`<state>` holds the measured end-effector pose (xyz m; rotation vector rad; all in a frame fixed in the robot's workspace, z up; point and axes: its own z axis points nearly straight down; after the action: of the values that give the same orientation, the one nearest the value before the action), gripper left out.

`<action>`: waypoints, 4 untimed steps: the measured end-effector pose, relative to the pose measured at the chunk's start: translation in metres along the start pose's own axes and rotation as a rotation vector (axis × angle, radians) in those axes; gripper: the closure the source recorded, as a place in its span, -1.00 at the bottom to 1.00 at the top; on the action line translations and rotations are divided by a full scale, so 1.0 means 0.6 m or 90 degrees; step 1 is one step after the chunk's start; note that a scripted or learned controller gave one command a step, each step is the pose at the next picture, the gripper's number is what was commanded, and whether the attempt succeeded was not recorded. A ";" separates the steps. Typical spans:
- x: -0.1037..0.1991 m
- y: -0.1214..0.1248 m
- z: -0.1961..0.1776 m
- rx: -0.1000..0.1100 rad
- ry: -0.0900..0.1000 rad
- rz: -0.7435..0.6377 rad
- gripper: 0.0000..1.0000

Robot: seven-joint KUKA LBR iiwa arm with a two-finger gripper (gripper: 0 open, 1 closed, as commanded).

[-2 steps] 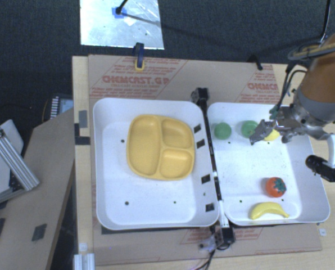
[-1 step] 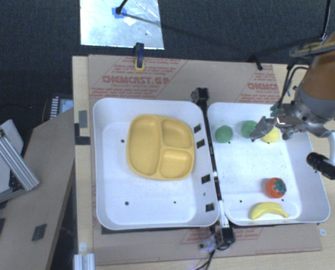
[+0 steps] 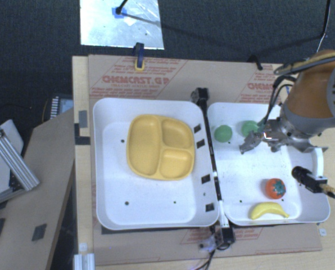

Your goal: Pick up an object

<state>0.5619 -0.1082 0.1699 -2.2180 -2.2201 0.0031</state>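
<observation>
Banana (image 3: 268, 210): looks light and slick to me; I'd pinch mid-curve.
Tomato (image 3: 275, 188): round, may roll.
Gripper (image 3: 250, 144): I can't tell its state.

Two bins (image 3: 108, 167), one yellow plate (image 3: 159, 147), four small items (image 3: 223, 133) (two green).

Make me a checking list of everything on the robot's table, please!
Surface: two white bins side by side on a brown board.
Job's things: green ball, second green thing, tomato and banana in the right bin.
Clutter: yellow divided plate in the left bin.
Pincer: pincer low over the right bin, beside the second green thing.
Cables: black cable at top right.
Surroundings: shiny sheet on dark floor.
</observation>
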 end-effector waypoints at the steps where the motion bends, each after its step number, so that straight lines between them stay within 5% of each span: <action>1: -0.005 0.008 0.073 -0.001 0.000 0.001 -1.00; 2: -0.005 0.008 0.147 -0.001 0.000 0.001 -1.00; 3: -0.005 0.011 0.125 -0.004 -0.001 0.001 1.00; 4: -0.006 0.005 0.019 -0.007 -0.001 -0.001 1.00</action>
<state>0.5651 -0.1120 0.1583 -2.2223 -2.2284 -0.0059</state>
